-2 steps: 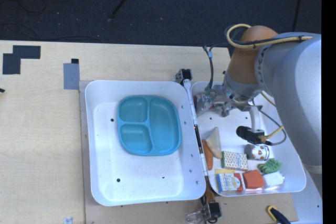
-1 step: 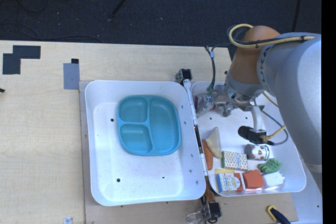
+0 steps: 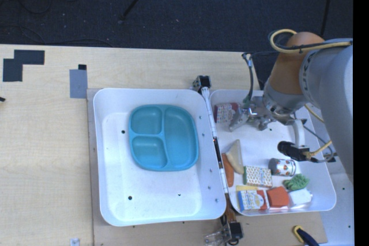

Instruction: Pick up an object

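Reaching in from the right, the grey arm (image 3: 323,75) with its orange band puts the gripper (image 3: 241,116) low over the right bin (image 3: 328,193), at its far left corner. It sits on or just above a reddish packet (image 3: 226,112); contact unclear, grip state can't be told. Nearer in the same bin: tan wedge (image 3: 234,154), orange carrot-like stick (image 3: 228,170), small can (image 3: 282,167), green piece (image 3: 297,182), small boxes (image 3: 258,176). Left bin (image 3: 109,204) holds a teal divided plate (image 3: 163,137).

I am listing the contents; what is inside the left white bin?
Inside the left white bin lies one blue divided plate, its three compartments bare. The bin floor beneath the plate is covered and cannot be seen.
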`<move>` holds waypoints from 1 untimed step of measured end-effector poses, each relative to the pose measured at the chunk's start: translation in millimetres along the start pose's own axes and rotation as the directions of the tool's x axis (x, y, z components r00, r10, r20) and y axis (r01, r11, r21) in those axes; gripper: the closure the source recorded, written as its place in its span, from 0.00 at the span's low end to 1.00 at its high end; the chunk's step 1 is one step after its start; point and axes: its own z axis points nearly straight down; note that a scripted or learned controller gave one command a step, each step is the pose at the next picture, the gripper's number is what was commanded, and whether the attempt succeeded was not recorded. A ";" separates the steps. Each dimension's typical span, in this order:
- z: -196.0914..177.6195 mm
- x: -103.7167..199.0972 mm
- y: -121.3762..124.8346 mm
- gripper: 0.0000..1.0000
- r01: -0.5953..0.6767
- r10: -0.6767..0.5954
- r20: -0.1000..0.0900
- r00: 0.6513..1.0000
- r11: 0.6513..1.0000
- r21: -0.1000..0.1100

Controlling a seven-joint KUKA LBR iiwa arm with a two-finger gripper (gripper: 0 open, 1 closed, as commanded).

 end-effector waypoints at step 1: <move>-61.2 14.4 2.5 0.00 0.003 -0.003 0.000 1.000 1.000 -0.001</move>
